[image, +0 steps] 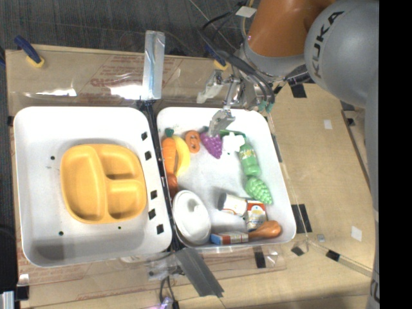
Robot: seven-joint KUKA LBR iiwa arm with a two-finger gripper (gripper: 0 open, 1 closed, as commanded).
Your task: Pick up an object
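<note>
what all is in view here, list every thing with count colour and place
bins: 2, white, side by side on the bench
divided tray: 1, yellow, in the left bin
purple grapes: 1 bunch, purple, far part of the right bin
green grapes: 1 bunch, green, right side of the right bin
green bottle: 1, green, beside the purple grapes
carrot: 1, orange, along the right bin's left wall
banana: 1, yellow, next to the carrot
white bowl: 1, white, near-left corner of the right bin
arm: 1, grey with orange band, upper right
end effector: 1, metal, just above the purple grapes
</note>
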